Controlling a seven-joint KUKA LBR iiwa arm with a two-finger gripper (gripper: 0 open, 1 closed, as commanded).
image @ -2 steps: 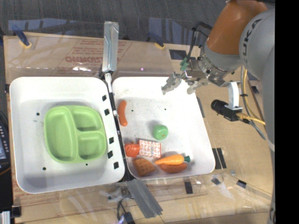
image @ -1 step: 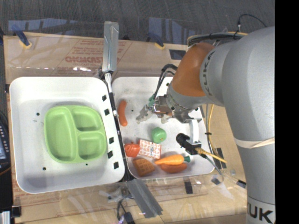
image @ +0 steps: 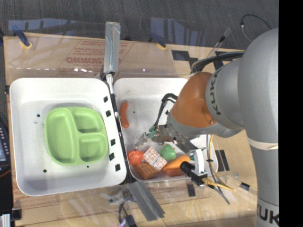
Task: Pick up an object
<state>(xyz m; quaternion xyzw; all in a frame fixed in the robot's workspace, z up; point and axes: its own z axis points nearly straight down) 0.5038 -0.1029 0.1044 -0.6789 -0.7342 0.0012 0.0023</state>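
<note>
The pincer (image: 152,135) is lowered into the right bin (image: 142,86), presumably for a grasp; its opening cannot be told. Just below lies a checkered block (image: 155,158), beside a green ball (image: 168,151).

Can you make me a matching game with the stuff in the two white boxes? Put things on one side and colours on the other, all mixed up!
Things:
1. divided plate in the left bin
2. sausage near the wall between the bins
3. round ball under the gripper
4. tomato at the right bin's near edge

Colours:
A. red
B. dark green
C. light green
D. orange-red

Pairs: 1-C, 2-D, 3-B, 4-A
</note>
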